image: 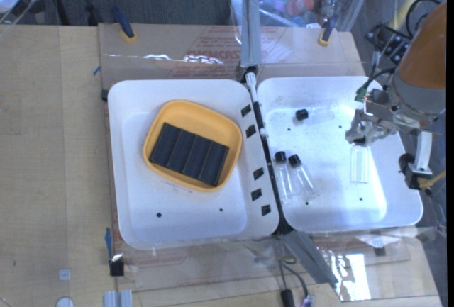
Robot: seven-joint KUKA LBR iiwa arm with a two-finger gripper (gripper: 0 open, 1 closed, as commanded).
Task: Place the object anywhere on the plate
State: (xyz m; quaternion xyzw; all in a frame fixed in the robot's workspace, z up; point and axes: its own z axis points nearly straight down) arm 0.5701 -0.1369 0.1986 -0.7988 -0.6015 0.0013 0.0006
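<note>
The gripper (362, 130) hangs over the right part of the right bin (399, 208), and the view does not show whether it is apart or together; nothing can be seen in its grasp.

Farthest left, the left bin (135, 222) holds the yellow plate (157, 130), set at a slant near its middle, which leaves room to approach from any side. A black ribbed slab (190, 153) lies flat on the plate and covers most of its floor, so only the rim and corners are free for a drop.

Across the divider, two clear vials (292, 176) with black caps lie side by side, touching, close to the bin's left wall. A loose black cap (301, 114) sits apart, farther back.

A clear tube (360, 165) lies flat just below the gripper. It is probably the object meant, since the gripper is nearest to it. It is still in the right bin, well apart from the plate.
</note>
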